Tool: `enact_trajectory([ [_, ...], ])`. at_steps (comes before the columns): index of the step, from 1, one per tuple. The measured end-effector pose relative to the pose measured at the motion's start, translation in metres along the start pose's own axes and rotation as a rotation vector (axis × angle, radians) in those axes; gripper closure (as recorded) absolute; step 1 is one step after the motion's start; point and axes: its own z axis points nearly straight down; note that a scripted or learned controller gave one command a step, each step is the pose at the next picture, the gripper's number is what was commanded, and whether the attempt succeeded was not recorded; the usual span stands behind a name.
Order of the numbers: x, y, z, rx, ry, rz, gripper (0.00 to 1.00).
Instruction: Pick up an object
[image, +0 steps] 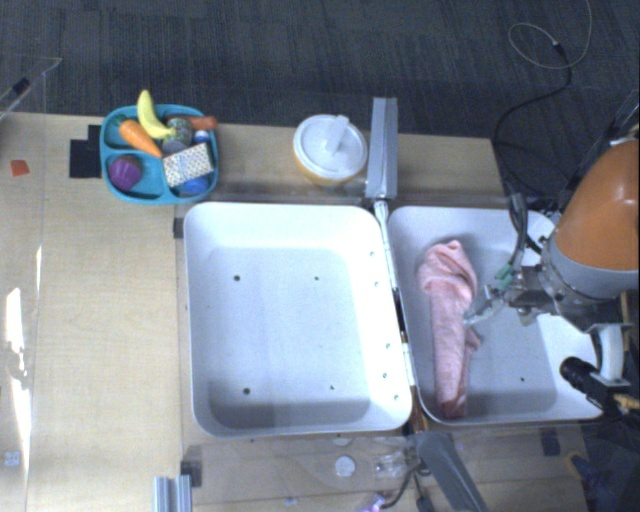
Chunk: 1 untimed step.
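A pink cloth (448, 320) lies crumpled lengthwise along the left side of the right bin (520, 385), reaching from the bin's back to its front wall. My gripper (492, 302) hangs low over the right bin, just right of the cloth's middle and close to its edge. The grey arm with its orange band comes in from the right and hides the bin's right side. I cannot make out anything held in the gripper.
The left bin (290, 300) adjoins the right one along a shared rim. Behind the bins stand a blue tray (118, 190) of toy food, a yellow bowl with a white lid (329, 147) and a grey metal post (381, 150). Cables trail at the back right.
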Motion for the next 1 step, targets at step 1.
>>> enact_trajectory([
  [1, 0.0085, 0.0384, 0.1113, -0.004, 0.0, -0.016, 0.0],
])
